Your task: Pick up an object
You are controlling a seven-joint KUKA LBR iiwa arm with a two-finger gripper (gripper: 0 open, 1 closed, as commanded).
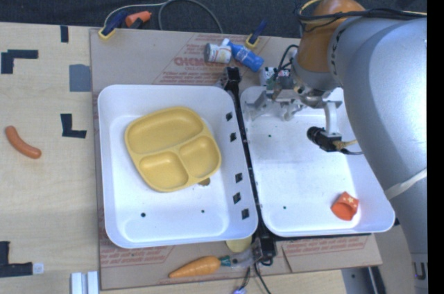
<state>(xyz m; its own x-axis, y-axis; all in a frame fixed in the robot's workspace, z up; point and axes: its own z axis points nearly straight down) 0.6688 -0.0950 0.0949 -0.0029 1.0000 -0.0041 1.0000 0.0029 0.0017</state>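
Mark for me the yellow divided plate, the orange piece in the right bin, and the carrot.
yellow divided plate [173,147], camera view, centre ridge.
orange piece [345,206], camera view, its middle.
carrot [194,267], camera view, mid-body.

Two bins sit side by side — the left bin [114,168] holds a divided plate [173,148] near its middle, the right bin [291,175] a small object [345,206] in its near right corner. A toy carrot [196,266] lies on the bench near the left bin; a sausage [23,142] lies well apart at far left. A bottle [234,53] lies beyond the bins.
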